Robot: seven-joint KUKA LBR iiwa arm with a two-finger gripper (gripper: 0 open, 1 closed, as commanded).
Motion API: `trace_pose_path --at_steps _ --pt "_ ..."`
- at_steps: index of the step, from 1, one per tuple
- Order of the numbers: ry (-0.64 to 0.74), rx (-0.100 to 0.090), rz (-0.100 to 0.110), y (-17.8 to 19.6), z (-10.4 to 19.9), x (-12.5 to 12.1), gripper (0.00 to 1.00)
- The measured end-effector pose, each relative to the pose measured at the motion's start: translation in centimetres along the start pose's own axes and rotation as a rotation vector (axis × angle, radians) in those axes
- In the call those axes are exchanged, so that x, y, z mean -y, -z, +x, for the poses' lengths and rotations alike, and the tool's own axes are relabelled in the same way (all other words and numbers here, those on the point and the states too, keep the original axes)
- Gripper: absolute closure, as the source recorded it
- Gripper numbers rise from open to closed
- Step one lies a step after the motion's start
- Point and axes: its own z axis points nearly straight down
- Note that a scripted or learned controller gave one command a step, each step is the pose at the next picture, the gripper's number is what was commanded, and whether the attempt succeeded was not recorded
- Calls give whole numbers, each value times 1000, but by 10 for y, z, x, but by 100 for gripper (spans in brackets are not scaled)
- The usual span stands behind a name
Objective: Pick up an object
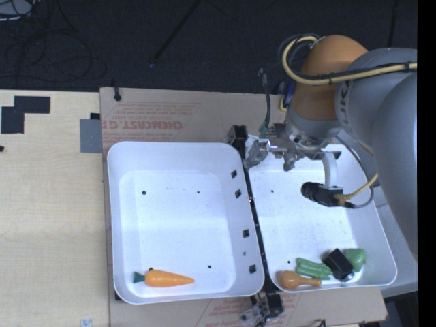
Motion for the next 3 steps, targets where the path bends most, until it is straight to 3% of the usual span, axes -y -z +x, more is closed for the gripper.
trace_pose_path --at_steps 1,2,3 --pt "-3 1 6 9 -3 2 100" --pt "-3 2 -11 129 7 -12 100" --pt "0 -1 -3 198 54 39 100"
